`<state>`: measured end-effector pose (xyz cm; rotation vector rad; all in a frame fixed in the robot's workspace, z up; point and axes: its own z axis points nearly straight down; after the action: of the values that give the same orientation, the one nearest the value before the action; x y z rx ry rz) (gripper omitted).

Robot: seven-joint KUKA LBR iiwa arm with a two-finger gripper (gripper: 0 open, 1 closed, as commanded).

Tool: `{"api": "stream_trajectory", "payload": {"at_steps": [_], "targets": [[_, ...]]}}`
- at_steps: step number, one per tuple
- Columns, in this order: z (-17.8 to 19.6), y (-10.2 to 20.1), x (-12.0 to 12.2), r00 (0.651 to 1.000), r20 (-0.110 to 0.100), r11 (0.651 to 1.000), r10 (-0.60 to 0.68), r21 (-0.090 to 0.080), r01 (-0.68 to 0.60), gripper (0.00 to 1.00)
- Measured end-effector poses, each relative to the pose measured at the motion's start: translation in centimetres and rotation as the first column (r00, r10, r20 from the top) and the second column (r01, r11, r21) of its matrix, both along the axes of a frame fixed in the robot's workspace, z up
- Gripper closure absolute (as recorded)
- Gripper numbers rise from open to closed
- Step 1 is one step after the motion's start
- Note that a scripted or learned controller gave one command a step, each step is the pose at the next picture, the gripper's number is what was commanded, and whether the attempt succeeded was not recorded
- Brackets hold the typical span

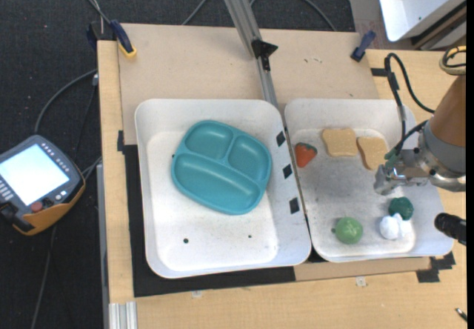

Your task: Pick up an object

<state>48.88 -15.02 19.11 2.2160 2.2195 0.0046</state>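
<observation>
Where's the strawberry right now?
The strawberry lies in the right bin, at its left wall, just left of the two bread slices.

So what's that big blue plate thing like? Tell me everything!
The plate is teal, smooth, plastic-looking, with rounded corners. Raised ridges split it into three sections: two small ones at the back, one long one at the front. It lies flat, turned a bit askew, in the left bin, touching only the bin floor.
</observation>
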Motion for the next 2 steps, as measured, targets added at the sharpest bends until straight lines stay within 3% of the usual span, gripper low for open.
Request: {"api": "stream_trajectory", "payload": {"at_steps": [1,2], "targets": [[3.4,0.0,0.2,1.000,0.000,1.000,0.000,0.000,0.000,1.00],[4.0,5.8,0.3,1.000,-0.005,1.000,0.006,0.005,-0.006,1.00]]}}
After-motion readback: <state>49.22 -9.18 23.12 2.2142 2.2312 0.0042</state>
